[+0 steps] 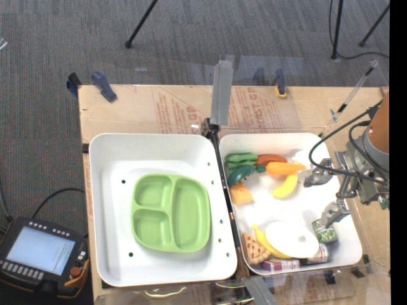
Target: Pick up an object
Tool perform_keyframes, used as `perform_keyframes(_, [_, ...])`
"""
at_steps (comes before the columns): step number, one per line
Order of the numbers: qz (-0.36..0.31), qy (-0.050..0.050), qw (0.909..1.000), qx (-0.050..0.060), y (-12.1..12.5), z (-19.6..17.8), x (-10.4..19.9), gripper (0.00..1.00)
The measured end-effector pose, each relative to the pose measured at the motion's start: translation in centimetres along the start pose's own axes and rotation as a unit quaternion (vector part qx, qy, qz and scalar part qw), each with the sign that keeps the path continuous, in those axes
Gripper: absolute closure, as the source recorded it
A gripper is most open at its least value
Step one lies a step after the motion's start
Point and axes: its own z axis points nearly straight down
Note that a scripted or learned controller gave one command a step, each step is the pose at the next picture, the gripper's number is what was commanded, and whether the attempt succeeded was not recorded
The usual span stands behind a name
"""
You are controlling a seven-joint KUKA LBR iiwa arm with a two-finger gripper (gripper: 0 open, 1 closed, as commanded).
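Gripper [325,196] hangs spread and empty near the right bin's [294,138] right edge, above a green can [327,234] at its front-right corner (cluttered there). Closing now risks clipping the white plate [291,239] and nudging the can away.

Lime-green divided tray [171,213] in a white bin [102,170]; yellow banana [285,186], orange carrot [284,168], dark green pepper [240,162] and white plate [291,239] in the neighbouring white bin [346,237]. Tan surface [152,107] with red printing; blue clamp [103,86] at its far edge.
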Motion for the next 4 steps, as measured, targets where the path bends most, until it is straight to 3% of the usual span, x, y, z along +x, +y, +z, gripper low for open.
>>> perform_keyframes(1, [0.092, 0.004, 0.9958, -0.001, -0.3, 14.2, -6.6, 0.00])
perform_keyframes(2, [0.221, 0.000, 0.9753, 0.000, -1.8, 19.4, -12.6, 0.00])
perform_keyframes(3, [0.246, -0.004, 0.9693, 0.000, 3.1, 19.0, -14.8, 0.00])
perform_keyframes(4, [0.243, -0.005, 0.9701, 0.000, 3.3, 18.0, -14.9, 1.00])
